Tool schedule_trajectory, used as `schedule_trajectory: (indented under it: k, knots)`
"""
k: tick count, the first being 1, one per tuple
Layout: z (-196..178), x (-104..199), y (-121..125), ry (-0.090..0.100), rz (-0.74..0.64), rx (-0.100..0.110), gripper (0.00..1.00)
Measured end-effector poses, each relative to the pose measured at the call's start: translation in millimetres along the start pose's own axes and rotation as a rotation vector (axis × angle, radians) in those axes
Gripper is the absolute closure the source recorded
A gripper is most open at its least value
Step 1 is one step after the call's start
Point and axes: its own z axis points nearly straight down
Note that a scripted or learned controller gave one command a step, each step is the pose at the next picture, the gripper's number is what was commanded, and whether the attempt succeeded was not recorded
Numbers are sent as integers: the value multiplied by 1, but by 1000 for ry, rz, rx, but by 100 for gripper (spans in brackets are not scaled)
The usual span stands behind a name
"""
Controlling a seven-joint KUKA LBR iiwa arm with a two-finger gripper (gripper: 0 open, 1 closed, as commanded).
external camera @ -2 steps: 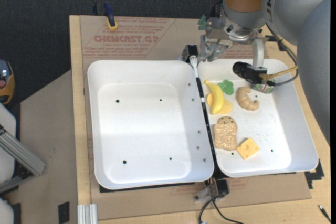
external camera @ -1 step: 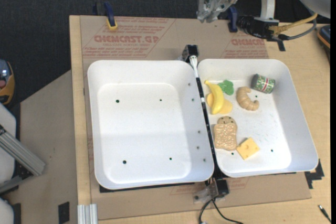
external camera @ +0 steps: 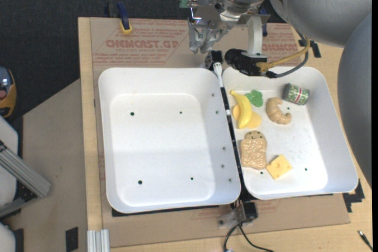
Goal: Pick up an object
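The right bin [external camera: 331, 144] holds a yellow banana [external camera: 243, 111], a small green broccoli piece [external camera: 255, 97], a tan croissant [external camera: 278, 111], a green can lying on its side [external camera: 296, 94], a brown waffle-like biscuit [external camera: 254, 150] and a yellow cheese wedge [external camera: 279, 167]. My gripper [external camera: 202, 43] hangs high above the back edge of the bench, over the seam between the bins. Its metal fingers point down and sit close together, with nothing between them.
The left bin [external camera: 118, 127] lies beside the right one. A black bar [external camera: 221, 94] runs along the seam between them. Brown cardboard with red lettering [external camera: 142, 43] lies behind the bins. A blue-and-yellow clamp [external camera: 124, 18] sits at the back left.
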Motion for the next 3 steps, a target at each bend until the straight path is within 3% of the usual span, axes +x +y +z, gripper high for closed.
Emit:
schedule_trajectory:
  k: [1, 2, 3]
  knots:
    - [91, 92, -24, -1, -3, 5, 100]
    - [-45, 42, -9, 1, 11, -25, 100]
    - [89, 85, -11, -4, 3, 6, 100]
